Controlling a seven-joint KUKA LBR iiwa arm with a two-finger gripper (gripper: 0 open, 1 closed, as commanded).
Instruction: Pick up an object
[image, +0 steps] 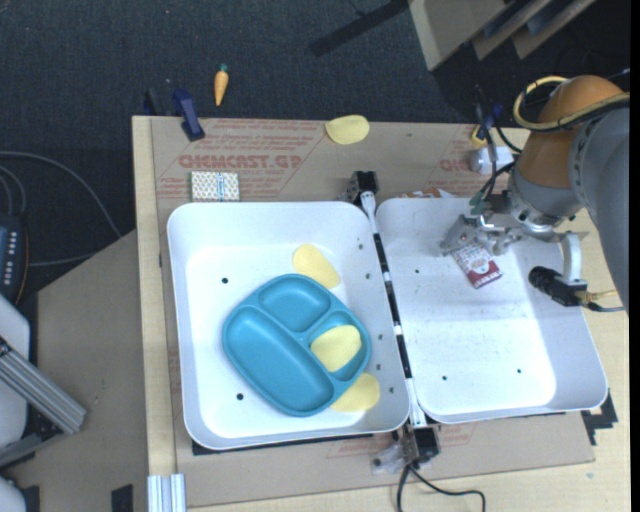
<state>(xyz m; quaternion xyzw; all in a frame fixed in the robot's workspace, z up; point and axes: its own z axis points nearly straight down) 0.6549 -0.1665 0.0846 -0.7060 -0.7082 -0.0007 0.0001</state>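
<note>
My gripper (474, 236) hangs over the far part of the right bin (500, 370), reaching in from the right. A small red and white packet (481, 268) sits right at its tip, against the bin floor. Whether the packet is gripped or only touched, I cannot tell. In the left bin (200, 290) lies a blue divided plate (280, 345) with a yellow piece (338, 345) in one compartment. Two more yellow pieces rest beside the plate, one at its far side (318, 265) and one at its near side (357, 393).
Behind the bins, the cardboard bench top carries a patterned sachet (215, 185), a blue clip (186, 115), a yellow piece (347, 129) and a small orange carrot toy (221, 85). A black clamp (364, 186) sits at the far end of the ridge between the bins.
</note>
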